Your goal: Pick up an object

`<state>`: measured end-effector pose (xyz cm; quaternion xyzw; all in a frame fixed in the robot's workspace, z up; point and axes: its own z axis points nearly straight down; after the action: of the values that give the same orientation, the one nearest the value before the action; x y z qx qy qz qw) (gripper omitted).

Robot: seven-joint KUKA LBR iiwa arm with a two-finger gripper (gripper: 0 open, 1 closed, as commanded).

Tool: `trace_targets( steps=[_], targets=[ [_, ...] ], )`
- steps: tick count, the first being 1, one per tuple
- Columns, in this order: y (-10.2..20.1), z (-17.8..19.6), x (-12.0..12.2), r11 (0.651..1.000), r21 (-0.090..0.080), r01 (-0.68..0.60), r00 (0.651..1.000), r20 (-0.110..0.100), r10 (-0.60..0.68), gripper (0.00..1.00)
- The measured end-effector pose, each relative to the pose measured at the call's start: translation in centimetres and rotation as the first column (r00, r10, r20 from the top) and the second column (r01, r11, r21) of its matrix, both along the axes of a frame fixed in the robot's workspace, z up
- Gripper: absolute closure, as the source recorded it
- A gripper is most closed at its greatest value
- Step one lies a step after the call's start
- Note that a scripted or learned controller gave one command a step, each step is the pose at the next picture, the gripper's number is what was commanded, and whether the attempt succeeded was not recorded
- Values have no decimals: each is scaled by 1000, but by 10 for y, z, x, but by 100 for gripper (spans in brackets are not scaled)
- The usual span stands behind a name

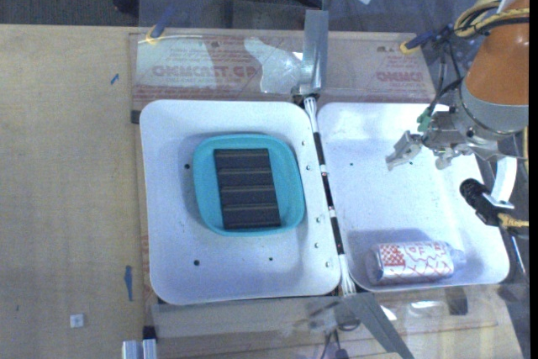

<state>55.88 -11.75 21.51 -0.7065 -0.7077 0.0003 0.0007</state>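
Hovering released over the right bin (pixel 471 206), the end effector (pixel 403 151) had the bottle (pixel 416 261) at six o'clock, long axis three-to-nine.

Even overhead light, soft shadows; mild glare on white bins (pixel 168 265); image slightly soft, grainy.

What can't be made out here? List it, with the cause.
- Gripper, camera view: too small and blurred to tell how its fingers stand.
- Bottle in the right bin: red-and-white label print too small to read.
- Arm: cut off by the right edge.
- Dark ridged block on the teal dish: identity unclear.
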Motion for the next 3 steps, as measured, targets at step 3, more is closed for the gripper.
trace_targets(
  steps=[3],
  targets=[
    [-96,-105,-44,998,0,-56,998,3,56,0]
  ],
)
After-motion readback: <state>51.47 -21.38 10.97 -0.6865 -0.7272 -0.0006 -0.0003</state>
